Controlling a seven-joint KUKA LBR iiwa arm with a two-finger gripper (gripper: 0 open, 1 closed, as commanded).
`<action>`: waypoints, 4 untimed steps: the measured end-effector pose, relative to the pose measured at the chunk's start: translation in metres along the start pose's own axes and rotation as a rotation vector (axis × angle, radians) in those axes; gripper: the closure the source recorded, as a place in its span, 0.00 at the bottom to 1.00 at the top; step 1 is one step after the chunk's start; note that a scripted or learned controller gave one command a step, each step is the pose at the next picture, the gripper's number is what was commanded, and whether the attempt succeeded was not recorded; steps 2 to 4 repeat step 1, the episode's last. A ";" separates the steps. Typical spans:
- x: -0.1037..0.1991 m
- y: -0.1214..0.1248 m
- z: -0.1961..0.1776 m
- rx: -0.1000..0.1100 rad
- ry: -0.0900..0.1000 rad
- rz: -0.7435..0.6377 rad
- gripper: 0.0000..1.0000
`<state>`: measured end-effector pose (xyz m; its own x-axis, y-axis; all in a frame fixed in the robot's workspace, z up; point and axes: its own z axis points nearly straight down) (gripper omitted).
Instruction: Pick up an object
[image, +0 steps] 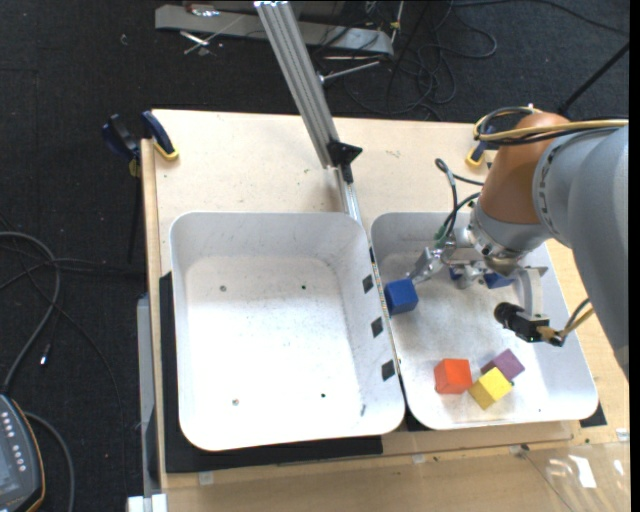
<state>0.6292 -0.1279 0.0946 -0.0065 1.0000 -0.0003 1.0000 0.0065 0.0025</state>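
- My gripper (432, 262) hangs low in the right bin (560, 405), toward its 10 o'clock corner; how far it is open I cannot tell, and I see nothing held.
- The blue cube (401, 296) lies just beside it, at its 7 o'clock, close to the bin's left wall.
- It looks small, rigid and light; I would pinch two opposite flat faces.
- The orange cube (453, 376), yellow cube (490, 387) and purple cube (509, 364) cluster at the bin's 6 o'clock.
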 end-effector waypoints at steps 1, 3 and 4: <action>-0.046 0.040 0.005 0.080 0.019 0.019 0.00; -0.046 0.040 0.005 0.080 0.019 0.019 0.00; -0.046 0.040 0.005 0.080 0.019 0.019 0.00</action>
